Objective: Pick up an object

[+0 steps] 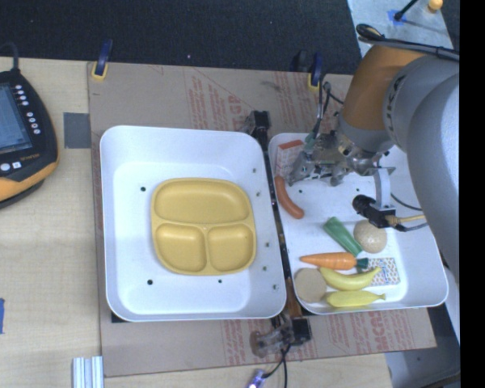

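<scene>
Claw (307, 168) sat low over the right bin's (424, 297) far-left corner; couldn't tell its state. Sausage (289, 199) lay just beside it. Carrot (330, 259) and banana (349, 279) lay nearer front. Yellow tray (203, 224) sat in left bin (117, 217).

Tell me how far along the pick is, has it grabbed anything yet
Nothing looks picked yet. The gripper is low at the far end of the right bin, near the sausage, with nothing visibly held. The carrot and banana lie in the bin. Grasping and lifting remain.
</scene>
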{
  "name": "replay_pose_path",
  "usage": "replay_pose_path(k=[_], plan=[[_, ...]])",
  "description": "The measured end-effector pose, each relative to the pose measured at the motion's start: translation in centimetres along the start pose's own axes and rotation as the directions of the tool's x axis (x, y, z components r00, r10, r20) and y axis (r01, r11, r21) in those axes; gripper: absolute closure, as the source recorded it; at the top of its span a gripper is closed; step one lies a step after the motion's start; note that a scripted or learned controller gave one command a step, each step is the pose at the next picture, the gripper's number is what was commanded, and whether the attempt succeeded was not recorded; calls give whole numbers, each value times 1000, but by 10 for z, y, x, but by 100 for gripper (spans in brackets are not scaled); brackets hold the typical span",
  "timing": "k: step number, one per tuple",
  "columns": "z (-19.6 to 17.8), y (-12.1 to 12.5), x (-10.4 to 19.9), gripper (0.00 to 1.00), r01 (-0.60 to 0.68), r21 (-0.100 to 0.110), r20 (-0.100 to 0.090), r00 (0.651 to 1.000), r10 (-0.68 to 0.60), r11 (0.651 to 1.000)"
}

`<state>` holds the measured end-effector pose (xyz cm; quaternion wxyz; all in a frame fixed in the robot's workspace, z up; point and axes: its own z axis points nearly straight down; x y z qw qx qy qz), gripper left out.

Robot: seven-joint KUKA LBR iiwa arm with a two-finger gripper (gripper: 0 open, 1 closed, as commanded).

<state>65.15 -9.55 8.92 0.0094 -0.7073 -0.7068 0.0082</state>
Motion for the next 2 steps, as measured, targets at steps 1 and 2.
replay_pose_path(k=[1,2], plan=[[-61,3,-63,0,2,-24,3,1000,-2,1000],[-20,9,-109,0,4,-39,5,1000,-4,999]])
